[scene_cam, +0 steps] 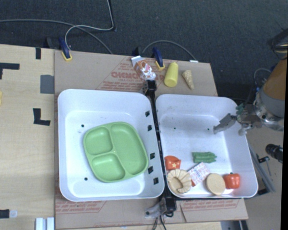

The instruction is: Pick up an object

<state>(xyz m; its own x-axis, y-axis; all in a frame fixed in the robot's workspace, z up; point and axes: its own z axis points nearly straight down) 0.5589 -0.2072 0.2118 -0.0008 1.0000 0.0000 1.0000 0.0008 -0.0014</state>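
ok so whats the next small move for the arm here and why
Probably swing the end effector down toward the near end of the right bin and over the green piece. It sits above the bin's bare upper right, while the toys cluster along the near edge, and the green one lies apart from the rest.

Green plate (114, 152), 2 white bins (67, 132), yellow bottle (171, 74).

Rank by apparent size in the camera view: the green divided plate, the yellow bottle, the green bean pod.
1. green divided plate, by far the largest
2. yellow bottle
3. green bean pod, close to the bottle, so that order is unsure
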